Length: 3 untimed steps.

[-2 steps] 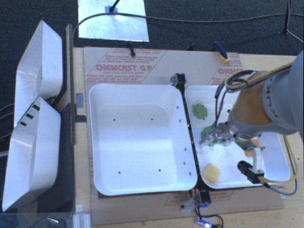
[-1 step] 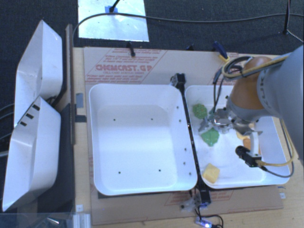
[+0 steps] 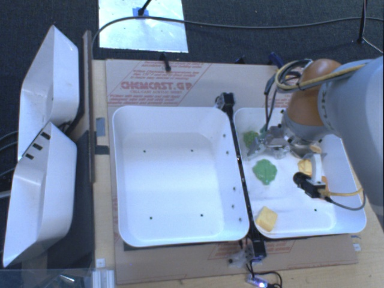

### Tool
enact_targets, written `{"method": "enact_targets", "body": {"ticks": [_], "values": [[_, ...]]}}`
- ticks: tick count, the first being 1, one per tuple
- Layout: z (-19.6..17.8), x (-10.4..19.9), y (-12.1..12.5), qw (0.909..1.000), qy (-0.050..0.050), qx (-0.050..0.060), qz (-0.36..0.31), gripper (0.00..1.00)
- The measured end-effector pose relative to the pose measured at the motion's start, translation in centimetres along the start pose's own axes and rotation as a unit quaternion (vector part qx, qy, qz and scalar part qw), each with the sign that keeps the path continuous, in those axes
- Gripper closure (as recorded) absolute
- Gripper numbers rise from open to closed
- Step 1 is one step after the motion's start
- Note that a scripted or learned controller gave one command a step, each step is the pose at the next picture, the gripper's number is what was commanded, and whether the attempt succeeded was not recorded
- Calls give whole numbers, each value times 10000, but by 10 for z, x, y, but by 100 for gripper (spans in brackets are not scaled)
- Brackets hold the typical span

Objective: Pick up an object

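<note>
Nearest you, a black clip (image 3: 257, 249) sits at the front joint of the 2 white bins, on the near edge of the cardboard sheet (image 3: 159, 84) that covers the table (image 3: 101, 95). Just behind it, in the near left corner of the right bin (image 3: 345, 224), you see a yellow block (image 3: 267, 219) lying tilted against the bin wall.

Further back in the same bin lie 2 green items. The larger, a dark green lumpy piece (image 3: 264, 171), rests on the bin floor near the divider, apart from the yellow block. The smaller, a pale green piece (image 3: 250, 138), lies behind it, close to the divider.

The grey arm (image 3: 351, 110) enters from the right, its orange band (image 3: 309, 98) above the wrist. The end effector (image 3: 268, 141) is low over the rear half of the right bin, just beside the pale green piece and behind the dark green one. You cannot tell whether it is wide or narrow, nor whether it touches the pale green piece.

The left bin (image 3: 129, 179) stands touching the right bin along the divider. Off the table's left side, 2 spare white bins (image 3: 42, 155) lean end to end. A metal plate (image 3: 144, 20) lies on the dark floor behind the table.
</note>
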State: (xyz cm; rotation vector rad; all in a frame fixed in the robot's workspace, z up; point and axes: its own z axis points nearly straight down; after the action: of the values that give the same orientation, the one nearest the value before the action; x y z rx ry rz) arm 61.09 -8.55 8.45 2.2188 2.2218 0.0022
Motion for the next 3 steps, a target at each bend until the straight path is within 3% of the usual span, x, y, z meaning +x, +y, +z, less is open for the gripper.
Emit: {"method": "enact_targets", "body": {"ticks": [1, 2, 3], "values": [[0, 0, 31, 10000, 0, -2, 1, 0], [0, -4, -17, 10000, 2, 18, 12, 0], [0, -1, 8, 10000, 0, 2, 1, 0]]}}
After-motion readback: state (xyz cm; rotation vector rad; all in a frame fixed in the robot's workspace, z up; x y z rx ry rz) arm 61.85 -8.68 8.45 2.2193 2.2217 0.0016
